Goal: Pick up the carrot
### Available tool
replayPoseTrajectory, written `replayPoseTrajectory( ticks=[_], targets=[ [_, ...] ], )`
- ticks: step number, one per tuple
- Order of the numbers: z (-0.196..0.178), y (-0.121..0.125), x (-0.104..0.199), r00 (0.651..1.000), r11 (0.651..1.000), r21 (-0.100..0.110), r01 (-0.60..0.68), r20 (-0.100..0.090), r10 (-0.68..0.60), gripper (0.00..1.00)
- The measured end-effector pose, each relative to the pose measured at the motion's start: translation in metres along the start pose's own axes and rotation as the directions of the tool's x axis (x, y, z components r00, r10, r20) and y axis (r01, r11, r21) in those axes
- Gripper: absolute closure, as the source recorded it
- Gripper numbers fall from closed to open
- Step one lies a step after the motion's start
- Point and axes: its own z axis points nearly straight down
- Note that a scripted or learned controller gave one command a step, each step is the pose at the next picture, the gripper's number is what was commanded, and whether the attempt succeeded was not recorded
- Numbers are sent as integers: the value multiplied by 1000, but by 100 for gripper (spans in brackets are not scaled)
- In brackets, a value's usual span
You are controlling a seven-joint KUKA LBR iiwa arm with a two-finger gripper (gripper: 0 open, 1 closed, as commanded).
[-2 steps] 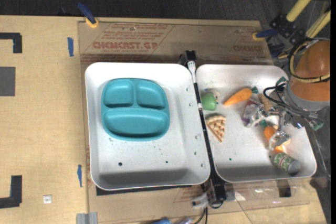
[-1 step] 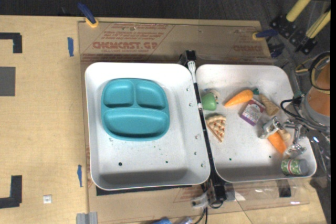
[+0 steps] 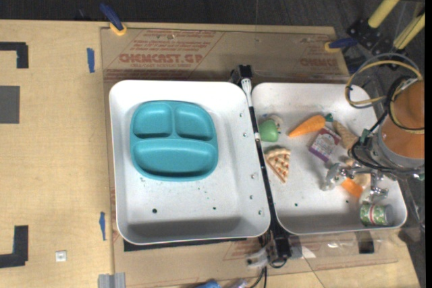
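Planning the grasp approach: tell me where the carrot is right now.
The carrot lies in the right bin, in its upper middle part, tilted, between the green toy on its left and the purple packet just below right.

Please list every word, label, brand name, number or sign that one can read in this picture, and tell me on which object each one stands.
"CHEMCAST.GP": large red letters on the brown cardboard sheet behind the left bin.
Smaller red lines above and below that word: too blurred to read.
Red print on the same sheet behind the right bin: cut off and too blurred to read.
Label on the purple packet: too small to read.
Label on the green can: too small to read.
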Motion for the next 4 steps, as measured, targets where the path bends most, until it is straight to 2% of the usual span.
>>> replayPoseTrajectory(
  ticks=[1, 2, 3, 4],
  targets=[
    [-1, 13, -9, 988, 988, 3, -155, 4, 155, 0],
    [-12, 15, -9, 987, 987, -1, -158, 4, 158, 100],
    [-22, 14, -13, 988, 988, 3, -156, 11, 156, 100],
    [-22, 14, -13, 988, 988, 3, -156, 12, 156, 0]
  ],
)
